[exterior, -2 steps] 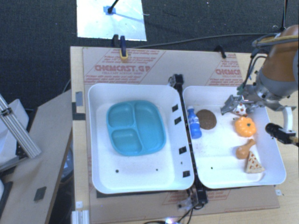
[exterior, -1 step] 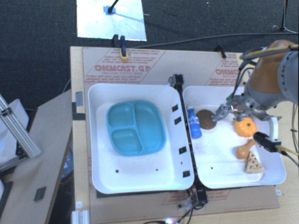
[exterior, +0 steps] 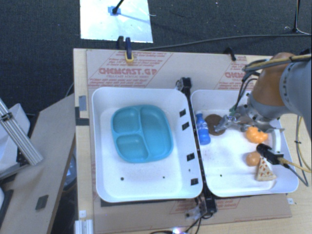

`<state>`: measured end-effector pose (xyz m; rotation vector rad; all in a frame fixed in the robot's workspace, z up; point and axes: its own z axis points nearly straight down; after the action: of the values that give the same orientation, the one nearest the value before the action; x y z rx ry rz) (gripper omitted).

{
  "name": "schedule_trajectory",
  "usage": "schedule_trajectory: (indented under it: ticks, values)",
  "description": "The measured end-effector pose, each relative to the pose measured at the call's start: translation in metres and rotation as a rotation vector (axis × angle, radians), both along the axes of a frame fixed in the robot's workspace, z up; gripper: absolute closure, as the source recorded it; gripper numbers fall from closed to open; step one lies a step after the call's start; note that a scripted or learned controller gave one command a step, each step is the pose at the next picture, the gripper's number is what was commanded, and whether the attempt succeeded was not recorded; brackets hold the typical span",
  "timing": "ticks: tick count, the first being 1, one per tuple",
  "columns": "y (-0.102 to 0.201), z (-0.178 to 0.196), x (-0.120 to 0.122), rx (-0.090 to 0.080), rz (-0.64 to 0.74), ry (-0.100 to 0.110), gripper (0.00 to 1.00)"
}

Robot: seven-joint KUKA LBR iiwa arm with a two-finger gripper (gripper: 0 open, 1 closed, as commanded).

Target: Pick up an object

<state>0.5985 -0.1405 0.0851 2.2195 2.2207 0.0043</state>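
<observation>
- On the table [exterior: 146, 67], a pale sheet with red lettering lies beneath two shallow white bins set side by side; a blue clamp [exterior: 128, 50] grips the table's far edge.
- Dark carpet floor [exterior: 39, 33] surrounds the table, with a pale square sheet [exterior: 114, 13] lying on it beyond the far edge and a metal rail [exterior: 19, 135] leaning at the view's left.
- Left bin [exterior: 105, 145]: one teal divided plate [exterior: 142, 133], lying flat near the middle.
- Right bin [exterior: 229, 174]: a blue bottle [exterior: 203, 129] lies just beside the wall shared with the left bin, long axis running near to far along that wall, narrower end toward the far side.
- A brown disc [exterior: 212, 119] lies flat, touching or just beside the bottle on its right.
- Two orange lumps sit further right, one farther [exterior: 254, 134] and one nearer [exterior: 251, 158]; neither shows a clear long axis.
- A tan wedge [exterior: 265, 171] lies near the bin's front right corner, its tip pointing to the far side.
- The grey arm [exterior: 292, 89] enters from the right, orange band [exterior: 268, 84] uppermost, wrist bent down and leftward.
- The gripper [exterior: 223, 125] sits low at the brown disc's right edge; whether it is open or closed cannot be told.
</observation>
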Motion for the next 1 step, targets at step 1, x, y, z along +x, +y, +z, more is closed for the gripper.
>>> schedule_trajectory:
  ticks: [1]
  values:
    - [0.0004,0.0153,0.0033,-0.001,0.001,-0.010,1.00]
